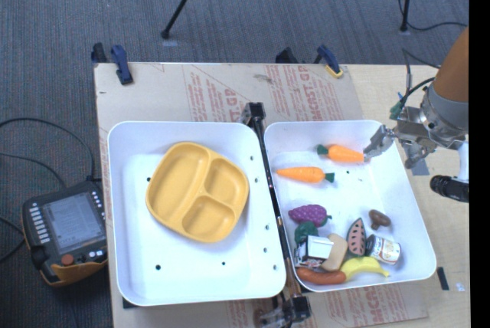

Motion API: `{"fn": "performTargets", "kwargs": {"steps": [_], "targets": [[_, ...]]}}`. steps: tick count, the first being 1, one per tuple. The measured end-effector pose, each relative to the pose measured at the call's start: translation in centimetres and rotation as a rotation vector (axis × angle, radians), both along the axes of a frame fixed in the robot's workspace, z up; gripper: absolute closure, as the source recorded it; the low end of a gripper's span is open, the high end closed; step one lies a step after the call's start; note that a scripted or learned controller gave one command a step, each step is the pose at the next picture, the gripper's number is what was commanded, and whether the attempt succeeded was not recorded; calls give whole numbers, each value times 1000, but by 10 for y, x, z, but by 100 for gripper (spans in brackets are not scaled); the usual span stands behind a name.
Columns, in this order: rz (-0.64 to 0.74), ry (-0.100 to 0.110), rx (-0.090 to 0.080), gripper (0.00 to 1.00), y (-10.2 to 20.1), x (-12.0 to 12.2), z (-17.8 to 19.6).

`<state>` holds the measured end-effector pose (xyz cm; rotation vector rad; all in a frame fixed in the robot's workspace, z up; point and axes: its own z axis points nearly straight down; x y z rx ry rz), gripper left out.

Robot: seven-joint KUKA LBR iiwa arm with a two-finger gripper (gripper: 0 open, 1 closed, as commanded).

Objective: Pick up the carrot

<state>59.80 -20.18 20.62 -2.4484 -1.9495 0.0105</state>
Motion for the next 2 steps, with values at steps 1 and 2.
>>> {"fn": "performTargets", "kwargs": {"steps": [1,2], "targets": [[-91,8,1,0,13,40,-119],[-85,-1,-1,100,13,44,-102]]}}
